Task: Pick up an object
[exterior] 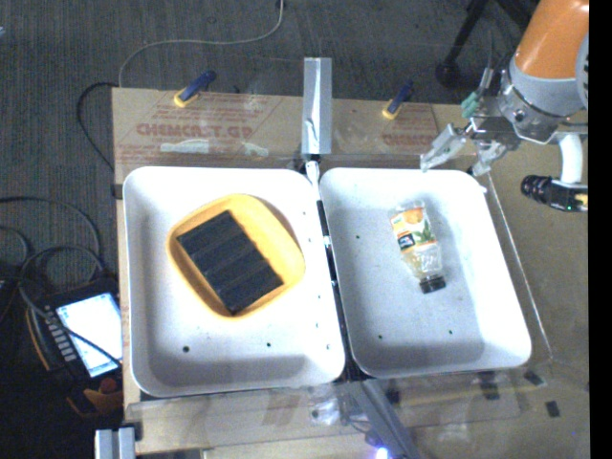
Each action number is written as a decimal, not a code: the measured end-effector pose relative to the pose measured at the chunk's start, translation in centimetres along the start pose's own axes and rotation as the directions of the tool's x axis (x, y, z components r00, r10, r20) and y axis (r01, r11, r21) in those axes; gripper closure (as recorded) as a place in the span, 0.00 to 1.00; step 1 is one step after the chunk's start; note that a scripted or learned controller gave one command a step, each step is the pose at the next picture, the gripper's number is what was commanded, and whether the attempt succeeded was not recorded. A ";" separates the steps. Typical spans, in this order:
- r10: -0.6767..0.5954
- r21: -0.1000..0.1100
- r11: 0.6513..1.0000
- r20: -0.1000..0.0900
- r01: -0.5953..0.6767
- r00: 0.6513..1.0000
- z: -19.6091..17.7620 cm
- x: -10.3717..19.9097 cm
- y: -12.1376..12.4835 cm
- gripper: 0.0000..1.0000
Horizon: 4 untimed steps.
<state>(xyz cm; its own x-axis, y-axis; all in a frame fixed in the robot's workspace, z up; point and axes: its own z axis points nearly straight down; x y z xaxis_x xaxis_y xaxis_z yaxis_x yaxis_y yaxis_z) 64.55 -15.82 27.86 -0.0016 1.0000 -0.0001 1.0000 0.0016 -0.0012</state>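
Observation:
A small clear bottle point(419, 245) with an orange and green label and a dark cap lies on its side in the right bin point(382, 333). A yellow dish point(277, 220) holding a black ridged block point(229, 260) rests in the left bin point(153, 333). My gripper point(459, 154) hangs over the far right rim of the right bin, up and to the right of the bottle. Its two fingers point(437, 151) are spread apart with nothing between them.
A metal divider post point(316, 108) stands at the back between the bins. Two clamps point(194, 86) point(399, 98) hold the cardboard sheet behind. A tablet point(84, 331) and cables lie on the floor at left; a chair base point(478, 27) stands at the back right.

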 end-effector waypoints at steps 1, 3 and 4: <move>-0.185 0.000 0.983 0.001 0.185 0.983 10.6 -0.8 -0.1 0.00; -0.337 -0.012 0.941 0.008 0.337 0.941 18.8 -2.0 -2.0 0.00; -0.338 -0.016 0.941 0.007 0.338 0.941 17.8 -1.9 -1.8 1.00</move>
<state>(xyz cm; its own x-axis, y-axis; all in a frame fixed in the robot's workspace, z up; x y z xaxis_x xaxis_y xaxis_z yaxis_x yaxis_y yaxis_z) 62.71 -17.67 10.09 -0.3399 0.9404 -0.0065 0.9403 0.3400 0.0146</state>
